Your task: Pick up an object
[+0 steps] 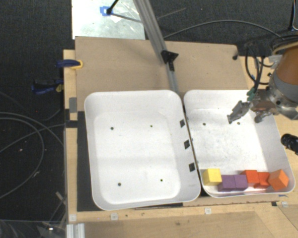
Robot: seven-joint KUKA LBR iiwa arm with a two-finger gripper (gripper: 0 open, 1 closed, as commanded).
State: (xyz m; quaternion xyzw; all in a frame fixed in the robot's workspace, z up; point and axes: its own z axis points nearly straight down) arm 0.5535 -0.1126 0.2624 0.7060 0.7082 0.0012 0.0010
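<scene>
Four blocks: yellow block (pixel 212 176), purple block (pixel 233 182), red block (pixel 256 178), orange block (pixel 279 180), packed along right bin (pixel 223 148) near wall.
Gripper (pixel 248 113): open, empty, well apart.
Risk: wall and neighbours may block fingers.

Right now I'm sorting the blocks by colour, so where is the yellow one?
The yellow block lies in the right bin, at its near edge toward the left corner, at the left end of the row, with the purple block just right of it.
</scene>
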